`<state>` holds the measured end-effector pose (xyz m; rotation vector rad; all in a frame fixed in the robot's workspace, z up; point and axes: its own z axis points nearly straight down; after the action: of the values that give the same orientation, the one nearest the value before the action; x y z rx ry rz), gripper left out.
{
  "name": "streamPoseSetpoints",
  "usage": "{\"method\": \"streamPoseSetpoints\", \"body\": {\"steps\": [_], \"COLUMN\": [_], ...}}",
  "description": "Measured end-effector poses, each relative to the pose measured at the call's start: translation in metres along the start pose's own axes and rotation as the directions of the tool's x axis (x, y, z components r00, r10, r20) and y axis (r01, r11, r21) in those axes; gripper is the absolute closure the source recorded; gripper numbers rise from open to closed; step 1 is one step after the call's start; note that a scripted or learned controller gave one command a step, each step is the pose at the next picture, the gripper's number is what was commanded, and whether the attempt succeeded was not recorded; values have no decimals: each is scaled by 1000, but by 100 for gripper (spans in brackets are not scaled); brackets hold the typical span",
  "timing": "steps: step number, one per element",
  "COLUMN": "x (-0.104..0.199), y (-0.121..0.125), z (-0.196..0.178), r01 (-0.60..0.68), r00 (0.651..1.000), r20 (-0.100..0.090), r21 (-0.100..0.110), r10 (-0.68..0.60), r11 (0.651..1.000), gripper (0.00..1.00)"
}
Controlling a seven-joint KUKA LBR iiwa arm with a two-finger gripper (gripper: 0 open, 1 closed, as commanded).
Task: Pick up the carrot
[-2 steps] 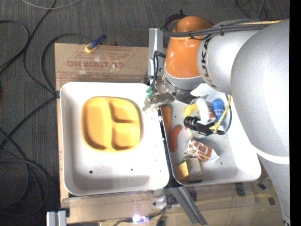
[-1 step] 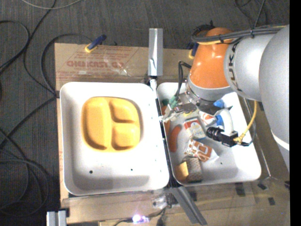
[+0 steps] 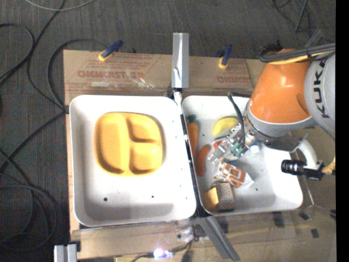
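A worktop (image 3: 76,70) carried two white bins. The left bin (image 3: 82,195) held a yellow tray (image 3: 131,142). In the right bin (image 3: 283,198) the carrot (image 3: 192,138) lay along the wall at nine o'clock, a sausage (image 3: 202,160) just beside it. The hand (image 3: 224,148) hovered near, at the carrot's three o'clock; its spread could not be told. The step looked like the approach: the hand next needed to shift toward nine o'clock and descend

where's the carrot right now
The carrot lies in the right bin, along its left wall beside the divider. A reddish sausage-like piece sits just below it, with the gripper to its right.
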<state>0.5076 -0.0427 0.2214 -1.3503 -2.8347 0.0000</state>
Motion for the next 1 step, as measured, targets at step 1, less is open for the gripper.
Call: {"method": "streamPoseSetpoints", "body": {"steps": [1], "x": [-70], "y": [-4], "z": [101], "r01": [-219], "r00": [976], "r20": [-3], "r21": [0], "r10": [219], "r11": [976], "gripper": [100]}}
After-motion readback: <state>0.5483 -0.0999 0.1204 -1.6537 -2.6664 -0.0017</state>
